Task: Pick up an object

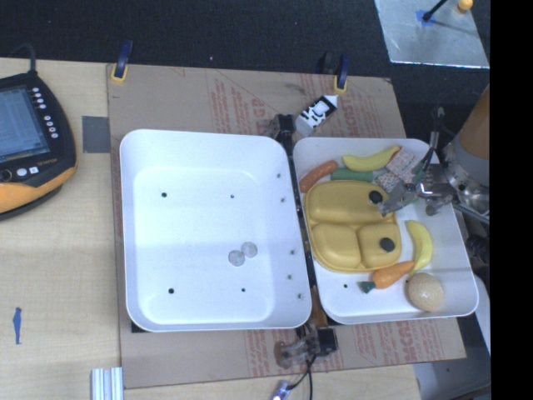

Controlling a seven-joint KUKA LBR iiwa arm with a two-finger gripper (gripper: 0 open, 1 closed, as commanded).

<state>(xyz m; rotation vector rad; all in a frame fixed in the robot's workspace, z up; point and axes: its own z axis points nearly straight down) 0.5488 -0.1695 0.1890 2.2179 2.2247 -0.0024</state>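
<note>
The right bin (466,302) holds a large yellow moulded tray (350,227), a yellow banana (371,160) at the back, another banana (420,244) at the right, an orange carrot (390,276), an orange-red sausage-shaped piece (318,174), a beige round ball (425,291) and a small patterned packet (398,169). My gripper (400,198) reaches in from the right and hovers over the yellow tray's back right corner, near the packet. Nothing shows between its fingers.
The left bin (141,223) has two small grey discs (242,254) on its floor. A teach pendant (29,144) lies on the bench at far left. Clamps (341,73) hold the cardboard at the back edge. A black-and-white tag (316,112) sits behind the bins.
</note>
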